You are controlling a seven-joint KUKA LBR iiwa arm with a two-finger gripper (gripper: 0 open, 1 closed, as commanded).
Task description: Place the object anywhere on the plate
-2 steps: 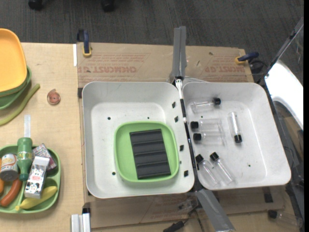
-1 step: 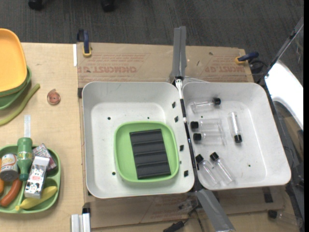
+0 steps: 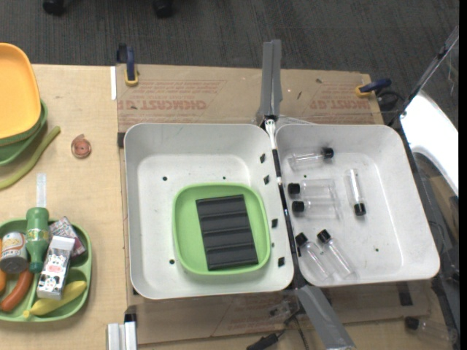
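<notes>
Where cardboard (image 3: 219, 97) shows, bins (white) (image 3: 146, 159)

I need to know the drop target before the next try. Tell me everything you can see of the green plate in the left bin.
The green plate is a shallow, rounded-square dish that looks like matte plastic, with a raised rim. It lies flat on the floor of the left bin, slightly toward the near side. A dark ribbed rectangular block with four ridges rests in its middle, covering most of the well. Nothing else touches it.
</notes>
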